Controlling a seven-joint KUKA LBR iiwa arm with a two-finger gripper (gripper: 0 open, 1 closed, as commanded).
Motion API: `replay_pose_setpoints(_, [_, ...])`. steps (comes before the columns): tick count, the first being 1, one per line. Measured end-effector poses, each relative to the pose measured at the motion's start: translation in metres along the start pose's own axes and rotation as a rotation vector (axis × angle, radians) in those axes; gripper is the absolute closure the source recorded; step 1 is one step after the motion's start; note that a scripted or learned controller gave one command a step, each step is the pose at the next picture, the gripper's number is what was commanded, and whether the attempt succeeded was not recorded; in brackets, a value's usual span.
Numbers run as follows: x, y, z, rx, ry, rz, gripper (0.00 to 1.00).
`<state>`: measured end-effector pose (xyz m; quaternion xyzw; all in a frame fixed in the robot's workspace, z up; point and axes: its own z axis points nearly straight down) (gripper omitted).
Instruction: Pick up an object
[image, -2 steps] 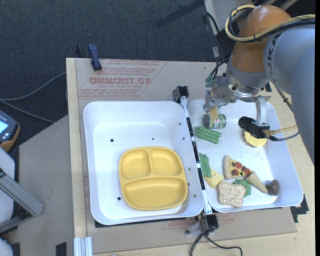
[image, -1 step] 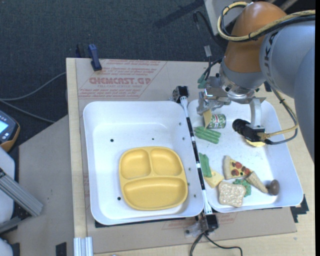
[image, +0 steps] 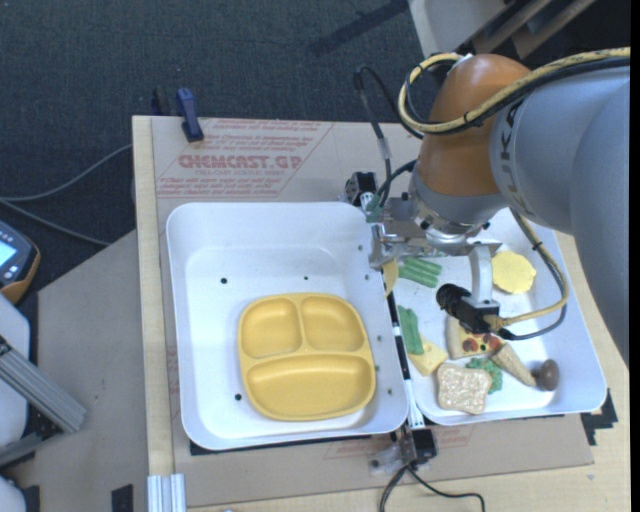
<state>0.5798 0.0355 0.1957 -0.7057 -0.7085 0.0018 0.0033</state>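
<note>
I am hanging my gripper (image: 432, 262) over the right bin (image: 575, 385) — aiming at the green bean (image: 420, 271) at twelve o'clock among the toy food (grip unreadable) — since pickables crowd there.

Toy foods in the right bin: green bean pods (image: 421, 270) just below the gripper (image: 432, 252), yellow round piece (image: 513, 271) to its right, cracker (image: 462, 387) well below.

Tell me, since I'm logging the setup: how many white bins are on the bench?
2: the left bin holds a yellow divided plate; the right bin holds toy food, under the arm.
</note>
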Motion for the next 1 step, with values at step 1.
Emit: replay_pose_setpoints(1, [-0.0336,-0.0306,0.0020,-0.002,-0.002,0.008,1.00])
